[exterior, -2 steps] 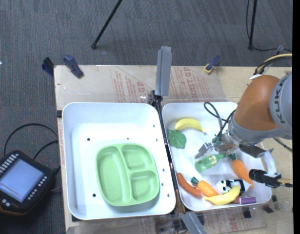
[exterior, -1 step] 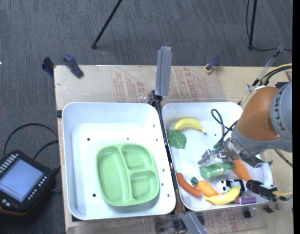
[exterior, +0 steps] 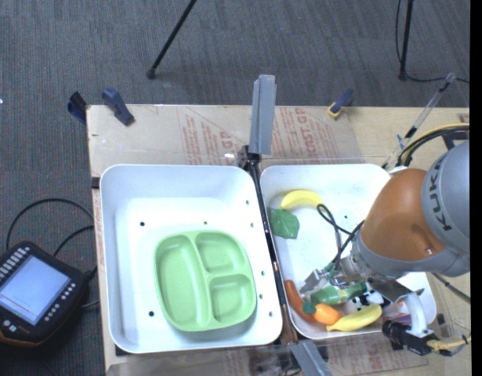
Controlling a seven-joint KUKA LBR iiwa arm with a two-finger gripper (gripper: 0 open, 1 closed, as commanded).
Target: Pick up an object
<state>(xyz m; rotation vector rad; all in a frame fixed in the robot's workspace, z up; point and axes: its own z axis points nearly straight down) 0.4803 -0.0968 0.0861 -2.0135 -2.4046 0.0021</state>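
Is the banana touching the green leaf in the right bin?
Apart. The camera view shows a strip of white bin floor between the banana and the green leaf.

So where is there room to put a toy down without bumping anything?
The left bin has bare floor all around the green tray, mostly above it. In the right bin, the patch between the banana and the arm is free. Its near corner is crowded with the carrot and other toys under the gripper.

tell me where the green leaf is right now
The green leaf lies in the right bin, near its left wall, just below the banana.
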